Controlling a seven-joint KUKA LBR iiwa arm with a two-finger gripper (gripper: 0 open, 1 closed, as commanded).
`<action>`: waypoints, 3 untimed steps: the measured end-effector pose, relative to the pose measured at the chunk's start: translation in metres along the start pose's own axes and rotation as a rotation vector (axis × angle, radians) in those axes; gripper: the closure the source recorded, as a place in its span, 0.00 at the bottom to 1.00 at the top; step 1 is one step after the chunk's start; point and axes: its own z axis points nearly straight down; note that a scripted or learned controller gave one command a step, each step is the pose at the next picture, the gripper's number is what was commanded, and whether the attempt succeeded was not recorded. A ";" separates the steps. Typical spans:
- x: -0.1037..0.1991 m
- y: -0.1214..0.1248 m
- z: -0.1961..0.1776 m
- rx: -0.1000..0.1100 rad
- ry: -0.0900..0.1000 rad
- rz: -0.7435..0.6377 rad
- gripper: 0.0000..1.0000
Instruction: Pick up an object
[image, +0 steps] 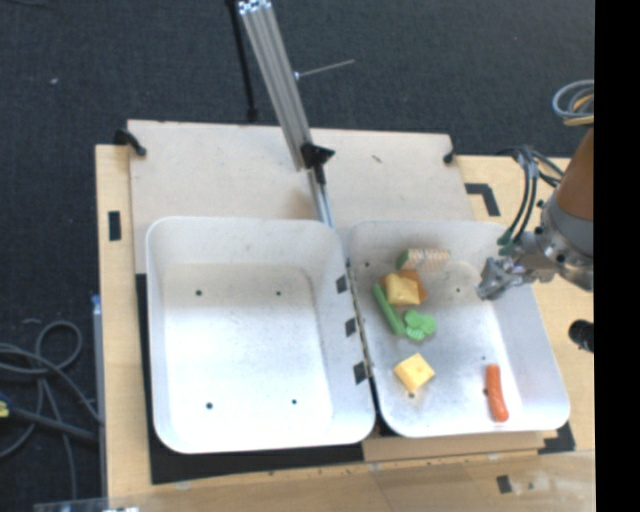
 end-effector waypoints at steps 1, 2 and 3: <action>0.061 -0.002 0.002 0.000 0.001 -0.001 1.00; 0.114 0.003 -0.008 -0.001 0.003 -0.002 1.00; 0.166 0.006 -0.015 -0.001 0.003 -0.002 1.00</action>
